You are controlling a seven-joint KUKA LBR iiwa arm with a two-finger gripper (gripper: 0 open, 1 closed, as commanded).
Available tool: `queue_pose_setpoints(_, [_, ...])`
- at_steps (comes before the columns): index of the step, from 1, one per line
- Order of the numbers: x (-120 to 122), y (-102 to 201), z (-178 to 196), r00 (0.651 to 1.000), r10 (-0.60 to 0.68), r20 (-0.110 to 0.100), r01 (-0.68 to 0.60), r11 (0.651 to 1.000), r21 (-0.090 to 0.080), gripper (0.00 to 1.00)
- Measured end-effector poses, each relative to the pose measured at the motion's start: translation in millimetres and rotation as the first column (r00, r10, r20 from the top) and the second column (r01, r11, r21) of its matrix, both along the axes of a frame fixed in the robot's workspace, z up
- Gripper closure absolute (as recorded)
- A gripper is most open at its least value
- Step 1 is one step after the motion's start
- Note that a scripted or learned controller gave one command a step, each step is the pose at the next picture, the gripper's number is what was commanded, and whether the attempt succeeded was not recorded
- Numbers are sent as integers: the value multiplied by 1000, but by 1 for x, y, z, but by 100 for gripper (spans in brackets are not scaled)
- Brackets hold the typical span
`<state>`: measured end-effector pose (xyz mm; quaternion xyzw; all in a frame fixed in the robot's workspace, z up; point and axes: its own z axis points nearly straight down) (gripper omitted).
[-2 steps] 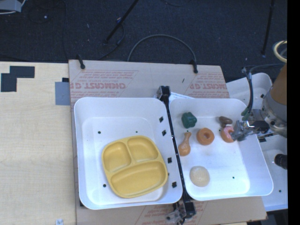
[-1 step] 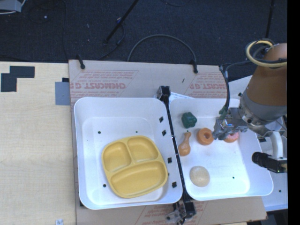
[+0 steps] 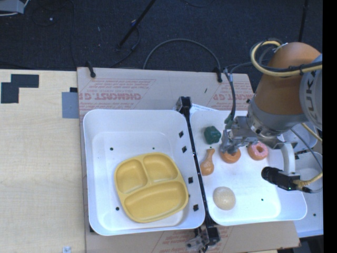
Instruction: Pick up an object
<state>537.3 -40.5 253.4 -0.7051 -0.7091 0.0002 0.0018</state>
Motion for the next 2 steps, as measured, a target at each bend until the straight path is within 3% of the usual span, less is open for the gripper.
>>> queue_pose_setpoints(2, [10, 112, -11, 1000, 0, 0, 0, 1000, -1, 100])
